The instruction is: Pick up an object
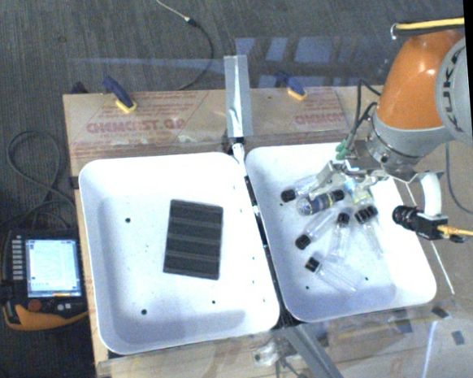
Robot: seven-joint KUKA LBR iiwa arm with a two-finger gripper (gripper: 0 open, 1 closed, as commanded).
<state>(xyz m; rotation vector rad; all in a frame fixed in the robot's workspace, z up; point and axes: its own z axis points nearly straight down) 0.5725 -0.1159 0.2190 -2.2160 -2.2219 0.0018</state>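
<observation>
- Nearest the camera, the front rims of the two white bins sit side by side on the worktop (158, 121); the left bin (103, 260) holds one dark ribbed rectangular pad (193, 239) lying flat, its long axis running near to far with a slight tilt.
- That pad lies well apart from the end effector, across the divider between the bins, so it looks the less likely target for this reach.
- In the right bin (407, 289), a loose cluster of clear vials with black caps (334, 233) is scattered from the near middle up toward the far side; several overlap, and their exact count is hard to tell.
- Most of these vials lie with their long axes on a diagonal, from near-left to far-right, caps toward the near-left end.
- The nearest vial (328, 271) rests alone toward the front of the cluster, with bare bin floor on its near side.
- Farther back, the end effector (351, 175) hangs over the far end of the cluster, coming in from the right under the grey and orange arm (420, 88).
- Whether it is released or clenched I cannot tell; the tip is muddled with the clear vials beneath it, and nothing can be seen grasped.
- My reading: the deciding relation is that the vials lie directly below and just to the near-left of the end effector, so a short descent, with the closing direction set across the vials' diagonal axis, would suit.
- The risk, as I judge it, is crowding: touching vials may slip or roll aside.
</observation>
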